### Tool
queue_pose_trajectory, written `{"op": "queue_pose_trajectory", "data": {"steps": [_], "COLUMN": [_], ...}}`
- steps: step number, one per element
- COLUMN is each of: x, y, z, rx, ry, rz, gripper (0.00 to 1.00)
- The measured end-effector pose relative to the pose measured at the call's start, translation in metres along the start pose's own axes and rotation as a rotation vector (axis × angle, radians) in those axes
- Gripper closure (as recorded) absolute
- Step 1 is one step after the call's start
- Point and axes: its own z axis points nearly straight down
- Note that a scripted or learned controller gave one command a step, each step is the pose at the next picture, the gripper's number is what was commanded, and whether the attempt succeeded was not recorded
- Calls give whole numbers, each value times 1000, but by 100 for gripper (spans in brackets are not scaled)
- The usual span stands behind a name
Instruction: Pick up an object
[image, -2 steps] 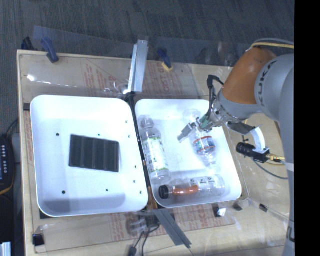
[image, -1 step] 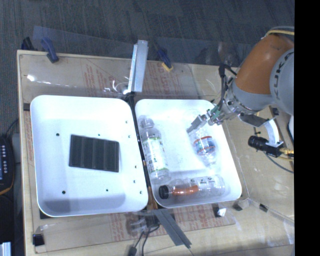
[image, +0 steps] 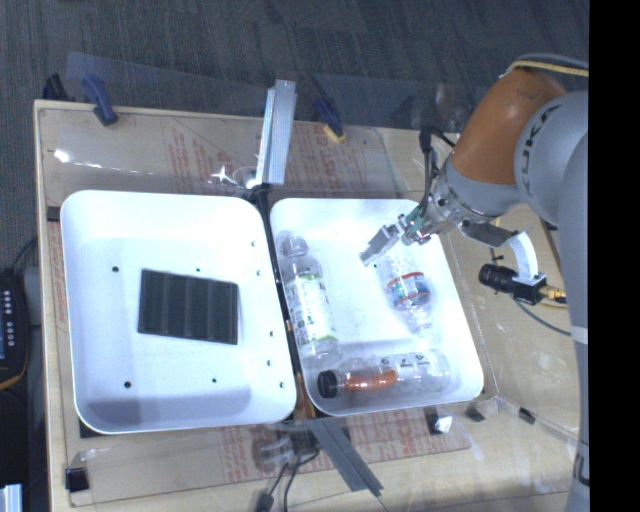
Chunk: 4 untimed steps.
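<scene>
Although the two-finger gripper (image: 385, 243) hung with its fingers parted, holding nothing, beside the cap of the small clear plastic bottle with a blue-red label (image: 409, 289) near the right white bin's (image: 345, 220) far right corner, a clean grasp looked uncertain. The smooth round bottle could have rolled or slipped aside as the fingers closed.

Light wooden bench top (image: 150, 135) under clear plastic sheeting, blue clamps (image: 98, 97) along its far edge (two visible), dark grey carpeted floor (image: 200, 40) beyond, upright metal bracket (image: 276, 130) between the bins, even overhead lighting
</scene>
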Motion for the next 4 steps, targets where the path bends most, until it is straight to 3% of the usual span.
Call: {"op": "queue_pose_trajectory", "data": {"steps": [1, 3, 4], "x": [-6, -2, -3], "y": [16, 12, 13], "z": [-1, 24, 9], "rx": [-1, 0, -1], "ry": [-1, 2, -1], "rz": [-22, -112, -175], "gripper": [0, 0, 0]}}
